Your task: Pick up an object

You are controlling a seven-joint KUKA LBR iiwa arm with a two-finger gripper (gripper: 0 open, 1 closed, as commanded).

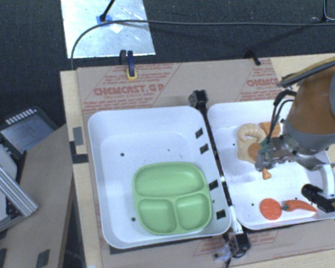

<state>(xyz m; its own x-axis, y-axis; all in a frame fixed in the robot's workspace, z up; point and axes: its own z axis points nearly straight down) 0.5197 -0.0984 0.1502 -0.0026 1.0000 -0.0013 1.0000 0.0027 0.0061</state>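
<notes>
— What do we see in the right bin [235, 153]?

— A pale, curved, croissant-like toy [249, 132] near the far side, with an orange piece [253, 151] just below it. The end effector [268, 158] hangs just beside them, over a small orange bit [266, 174]. We cannot tell how its fingers stand.

— And nearer to us?

— A round red-orange toy like a tomato [270, 209], and an orange carrot-like toy [300, 206] beside it.

— The left bin [108, 166]?

— It holds a green divided plate [172, 198] with three compartments, on the worktop [168, 80].
</notes>
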